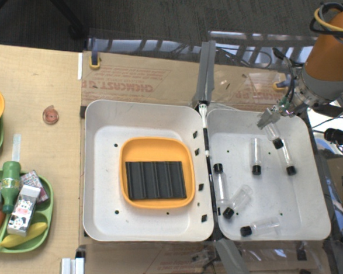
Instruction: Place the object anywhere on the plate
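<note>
An orange plate [159, 150] with a dark ridged insert lies in the left bin [98, 175]. Several clear plastic tubes with black caps are scattered in the right bin [312, 213]: one upright in the image [256, 152], one by the right wall [287, 160], one along the left wall [219, 182], one near the middle [239, 200] and one at the front [263, 228]. My gripper [271, 119] hangs over the right bin's back part, just above another short tube [274, 136]. Whether it touches that tube I cannot make out.
A metal divider [206, 77] runs between the bins at the back. On the wooden table to the left stands a green tray [36, 235] with toy food and a bottle. Cardboard [140, 81] lies behind the left bin.
</note>
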`<state>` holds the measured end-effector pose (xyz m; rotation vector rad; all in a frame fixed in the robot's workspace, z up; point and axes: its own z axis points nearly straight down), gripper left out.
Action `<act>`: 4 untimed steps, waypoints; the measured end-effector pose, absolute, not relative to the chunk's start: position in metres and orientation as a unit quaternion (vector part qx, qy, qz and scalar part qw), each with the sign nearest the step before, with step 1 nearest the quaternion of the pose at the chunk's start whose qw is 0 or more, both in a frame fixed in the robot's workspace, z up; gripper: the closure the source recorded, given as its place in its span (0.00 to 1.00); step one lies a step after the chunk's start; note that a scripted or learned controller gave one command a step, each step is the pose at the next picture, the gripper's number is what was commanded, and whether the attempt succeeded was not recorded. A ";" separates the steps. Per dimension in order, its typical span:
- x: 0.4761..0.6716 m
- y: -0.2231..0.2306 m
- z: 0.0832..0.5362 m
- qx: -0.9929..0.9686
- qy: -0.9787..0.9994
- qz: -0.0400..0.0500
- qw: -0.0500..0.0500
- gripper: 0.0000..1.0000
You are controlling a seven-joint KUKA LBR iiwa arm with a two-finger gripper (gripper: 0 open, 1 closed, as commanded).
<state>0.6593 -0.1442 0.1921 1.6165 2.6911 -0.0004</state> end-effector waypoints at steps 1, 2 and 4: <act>0.660 -0.148 0.233 0.458 0.889 0.000 0.002 1.00; 0.659 -0.215 0.331 0.399 0.917 0.000 0.002 1.00; 0.651 -0.222 0.442 0.129 0.992 0.000 0.003 1.00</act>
